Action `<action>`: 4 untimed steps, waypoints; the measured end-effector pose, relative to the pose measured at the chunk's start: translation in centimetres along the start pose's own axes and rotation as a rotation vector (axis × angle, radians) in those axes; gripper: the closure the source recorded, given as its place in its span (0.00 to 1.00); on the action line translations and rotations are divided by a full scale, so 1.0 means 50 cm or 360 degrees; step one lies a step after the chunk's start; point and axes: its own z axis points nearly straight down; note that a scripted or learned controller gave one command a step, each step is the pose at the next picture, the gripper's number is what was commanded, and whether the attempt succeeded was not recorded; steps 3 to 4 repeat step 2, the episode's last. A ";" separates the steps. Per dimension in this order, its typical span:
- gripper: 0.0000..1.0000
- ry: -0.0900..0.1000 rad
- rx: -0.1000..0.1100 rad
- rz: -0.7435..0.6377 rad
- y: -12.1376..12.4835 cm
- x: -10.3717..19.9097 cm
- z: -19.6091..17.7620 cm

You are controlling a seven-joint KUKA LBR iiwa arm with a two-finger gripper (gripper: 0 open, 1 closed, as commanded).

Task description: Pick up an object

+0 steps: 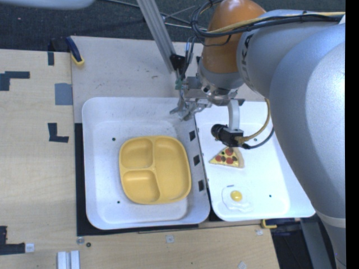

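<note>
The arm (280, 55) reached in from the right, its grey bulk covering the upper right part of the right bin (280, 203); the orange band (227, 32) sat above the wrist. The gripper (184, 110) hung over the far end of the divide between the two bins, at the top edge of the left bin (101, 150); its fingers were small and dark against the rim, and whether they stood apart or together could not be told; nothing was seen between them.

In the left bin lay a yellow divided plate (155, 169) with three compartments, flat on the floor, toward the near right side. In the right bin lay a toy pizza slice (228, 158), just below a black fitting (224, 134) on a cable; nearer the front lay a toy fried egg (236, 198), apart from the slice. All three objects lay well clear of the gripper.

A grey slanted pole (157, 27) ran down from the top toward the wrist; a yellow-and-blue clamp (74, 52) sat at the bench's far left corner.
</note>
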 end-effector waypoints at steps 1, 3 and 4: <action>1.00 0.0000 -0.0003 0.0002 0.036 0.086 0.002; 0.00 -0.0002 0.0000 0.0006 0.035 0.081 0.002; 0.00 -0.0002 0.0000 0.0006 0.035 0.081 0.002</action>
